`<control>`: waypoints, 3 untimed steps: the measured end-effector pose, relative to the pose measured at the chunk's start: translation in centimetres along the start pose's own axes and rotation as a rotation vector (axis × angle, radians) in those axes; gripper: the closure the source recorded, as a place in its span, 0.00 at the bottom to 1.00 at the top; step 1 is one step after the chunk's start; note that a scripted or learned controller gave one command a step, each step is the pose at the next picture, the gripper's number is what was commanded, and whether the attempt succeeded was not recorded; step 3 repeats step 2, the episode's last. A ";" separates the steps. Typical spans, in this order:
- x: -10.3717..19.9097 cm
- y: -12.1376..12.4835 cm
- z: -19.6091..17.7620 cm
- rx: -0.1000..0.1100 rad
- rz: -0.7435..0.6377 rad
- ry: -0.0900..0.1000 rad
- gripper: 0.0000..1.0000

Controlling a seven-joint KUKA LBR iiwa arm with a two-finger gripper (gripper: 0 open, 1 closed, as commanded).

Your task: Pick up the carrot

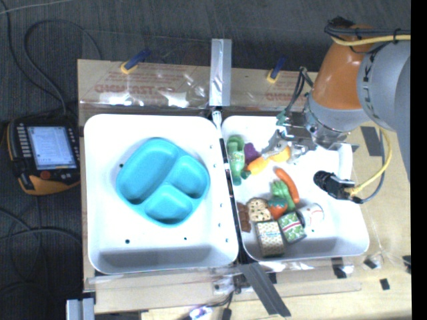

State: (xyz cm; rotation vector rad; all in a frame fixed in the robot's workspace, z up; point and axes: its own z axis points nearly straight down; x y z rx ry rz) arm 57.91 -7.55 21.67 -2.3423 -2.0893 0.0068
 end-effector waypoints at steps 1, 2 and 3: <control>-1.7 -2.3 3.5 0.001 0.019 -0.001 1.00; 1.1 -6.6 1.9 0.004 0.422 0.000 1.00; 1.1 -6.6 1.9 0.004 0.422 0.000 1.00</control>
